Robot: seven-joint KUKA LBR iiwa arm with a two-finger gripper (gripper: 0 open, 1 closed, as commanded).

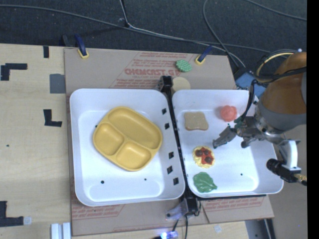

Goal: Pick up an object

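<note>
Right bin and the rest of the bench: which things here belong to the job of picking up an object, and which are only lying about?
For the job:
gripper
toast slice
red ball
pizza piece
green leafy piece
right bin

Lying about:
yellow divided plate in the left bin
green waffle piece on the cardboard
blue clamps

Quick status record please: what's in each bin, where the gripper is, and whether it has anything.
left bin: yellow tray
right bin: toast, red ball, pizza, green item
outside bins: green disc on the cardboard behind them
gripper: over the right bin, right of the toast and pizza, below the red ball
fingers: spread
held: nothing between the fingers
</note>
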